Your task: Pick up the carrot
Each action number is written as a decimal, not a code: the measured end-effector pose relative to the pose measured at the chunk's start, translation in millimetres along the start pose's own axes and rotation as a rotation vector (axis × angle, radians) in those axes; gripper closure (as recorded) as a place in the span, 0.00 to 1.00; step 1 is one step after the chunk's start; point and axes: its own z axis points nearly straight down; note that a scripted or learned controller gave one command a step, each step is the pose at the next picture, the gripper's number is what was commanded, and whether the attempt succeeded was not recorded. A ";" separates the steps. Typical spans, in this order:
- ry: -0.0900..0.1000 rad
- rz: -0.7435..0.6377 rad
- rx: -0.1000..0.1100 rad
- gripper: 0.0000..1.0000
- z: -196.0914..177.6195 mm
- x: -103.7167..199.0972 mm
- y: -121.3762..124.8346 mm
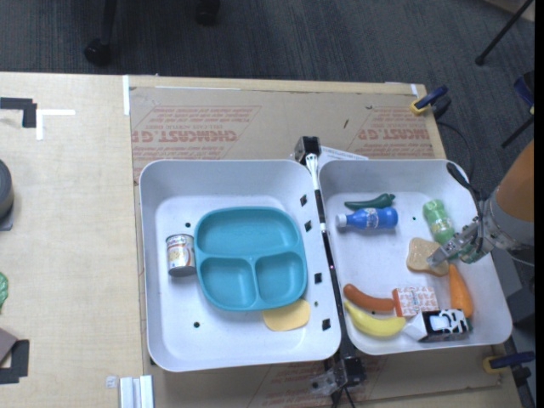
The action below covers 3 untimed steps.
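Because the carrot (460,290) lies lengthwise along the right wall of the right bin (399,170), close to the arm's side of the desk, the gripper (460,246) hangs low just above its upper end, beside the bread slice (422,254). Whether it is spread or closed cannot be told; nothing shows between its tips. The carrot rests on the bin floor, so the pick seems not yet made.

A single fixed camera looks down from above the bench at a slant, far enough back to take in both white bins whole: the left bin (153,228) and the right bin (489,228) sit side by side mid-frame. Dark carpeted floor (272,24) runs along the top edge, beyond the bench. The arm (514,202) enters from the right edge.
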 end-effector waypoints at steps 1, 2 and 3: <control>0.004 0.216 0.021 1.00 -41.6 60.1 11.8; 0.001 0.421 0.020 1.00 -85.2 128.1 65.2; 0.001 0.421 0.020 0.00 -85.2 128.0 65.1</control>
